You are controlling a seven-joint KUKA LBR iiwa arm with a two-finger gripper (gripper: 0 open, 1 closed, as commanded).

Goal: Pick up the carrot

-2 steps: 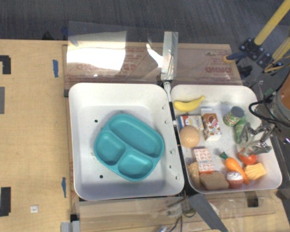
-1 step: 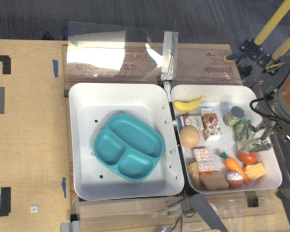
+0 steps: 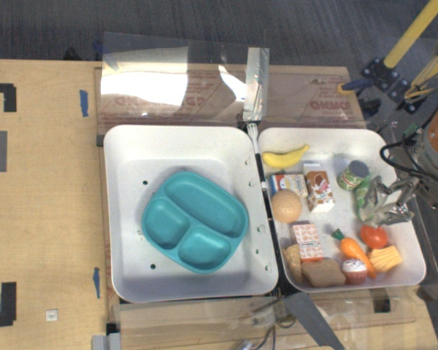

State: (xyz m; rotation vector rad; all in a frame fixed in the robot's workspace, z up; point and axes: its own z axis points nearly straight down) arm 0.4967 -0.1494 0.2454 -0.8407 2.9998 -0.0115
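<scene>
The carrot is seen lying in the right bin, toward that bin's five o'clock corner, its green top pointing to ten o'clock. A tomato sits just beside it at one o'clock, a yellow ridged piece at four o'clock, and a small red-and-white can is touching or nearly touching it at six o'clock. The gripper is placed over the bin's right side, at about one o'clock from the carrot and apart from it; whether it is apart or together cannot be told, and nothing is seen clamped in it. A banana lies at the bin's eleven o'clock. In the left bin a teal divided plate rests near the centre.
</scene>
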